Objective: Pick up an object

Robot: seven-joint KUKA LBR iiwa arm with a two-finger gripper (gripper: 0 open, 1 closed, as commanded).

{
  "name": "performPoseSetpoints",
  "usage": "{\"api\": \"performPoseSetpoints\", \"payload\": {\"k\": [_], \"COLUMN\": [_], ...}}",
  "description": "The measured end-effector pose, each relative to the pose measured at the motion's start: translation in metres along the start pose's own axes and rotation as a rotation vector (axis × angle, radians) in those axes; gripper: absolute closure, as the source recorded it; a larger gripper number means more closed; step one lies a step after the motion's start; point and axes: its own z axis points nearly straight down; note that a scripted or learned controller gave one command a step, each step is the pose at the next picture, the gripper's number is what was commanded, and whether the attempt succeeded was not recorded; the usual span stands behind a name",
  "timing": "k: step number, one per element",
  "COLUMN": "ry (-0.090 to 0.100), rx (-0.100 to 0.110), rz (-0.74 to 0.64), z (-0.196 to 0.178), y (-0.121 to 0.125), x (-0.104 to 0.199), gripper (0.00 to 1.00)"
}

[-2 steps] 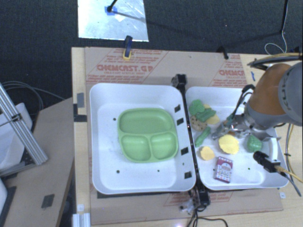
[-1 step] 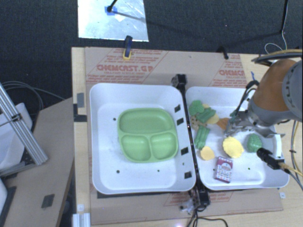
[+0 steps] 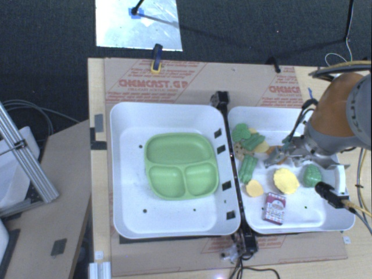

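The right bin (image 3: 302, 220) holds several toy foods. A yellow lemon-like piece (image 3: 286, 180) lies in its middle, with a round green piece (image 3: 311, 174) just to its right. My gripper (image 3: 282, 155) hangs low over the bin, just above the yellow piece and to the right of a green cucumber (image 3: 247, 168). A small yellow chunk (image 3: 254, 188) sits below the cucumber. A red box (image 3: 274, 207) lies near the bin's front edge. Green leafy pieces (image 3: 242, 133) crowd the back left corner. Nothing is visibly held.
The left bin (image 3: 131, 156) carries a light green divided plate (image 3: 180, 164). A black divider with clips (image 3: 228, 156) runs between the two bins. The grey arm with its orange band (image 3: 337, 106) enters from the right over the right bin's far side.
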Motion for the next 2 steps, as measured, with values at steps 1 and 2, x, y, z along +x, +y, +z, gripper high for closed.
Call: {"api": "performPoseSetpoints", "payload": {"k": [1, 2], "ry": [-0.003, 0.002], "rx": [-0.002, 0.007], "rz": [0.004, 0.005], "z": [0.010, 0.011], "y": [0.028, -0.034], "x": [-0.058, -0.055], "gripper": [0.00, 0.00]}}
